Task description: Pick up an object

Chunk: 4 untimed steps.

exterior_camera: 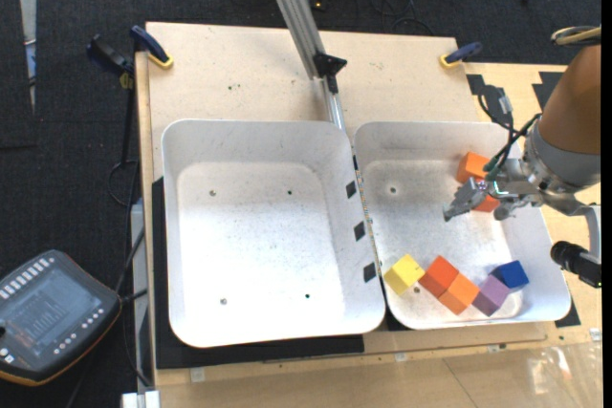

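So the gripper (pixel 475 201) sits over the right bin (pixel 421 143), pressed right up against an orange block (pixel 471 167) near the far wall. Can't tell if it's actually grabbing it. Smooth blocky cubes are clustered by the near edge: yellow cube (pixel 404 272), orange pair (pixel 449 282), purple cube (pixel 491 293), blue cube (pixel 513 274). The arm hides part of the orange block.

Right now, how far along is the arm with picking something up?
Done: the tool has reached into the right bin, beside an orange block. In hand: nothing visibly gripped or lifted. Left: grasp and raise one; yellow, orange, purple and blue blocks lie untouched.
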Each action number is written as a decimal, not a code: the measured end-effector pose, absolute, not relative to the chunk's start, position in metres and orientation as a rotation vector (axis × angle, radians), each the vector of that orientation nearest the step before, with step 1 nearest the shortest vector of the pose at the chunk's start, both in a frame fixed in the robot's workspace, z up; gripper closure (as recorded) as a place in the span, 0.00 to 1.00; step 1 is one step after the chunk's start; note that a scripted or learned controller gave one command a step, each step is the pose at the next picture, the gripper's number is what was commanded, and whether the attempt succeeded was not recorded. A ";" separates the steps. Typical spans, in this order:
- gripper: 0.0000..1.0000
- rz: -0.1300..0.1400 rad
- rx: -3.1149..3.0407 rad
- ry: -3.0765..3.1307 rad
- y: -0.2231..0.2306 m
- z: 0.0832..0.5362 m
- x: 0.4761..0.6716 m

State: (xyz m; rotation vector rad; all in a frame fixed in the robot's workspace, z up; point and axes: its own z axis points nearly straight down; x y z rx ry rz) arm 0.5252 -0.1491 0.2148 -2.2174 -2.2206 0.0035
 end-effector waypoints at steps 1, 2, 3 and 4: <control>0.00 0.000 -2.221 -2.221 -0.149 0.217 0.526; 0.00 0.005 -2.219 -2.218 -0.150 0.156 0.533; 0.00 0.004 -2.220 -2.218 -0.147 0.094 0.526; 0.00 0.000 -2.223 -2.220 -0.147 0.095 0.527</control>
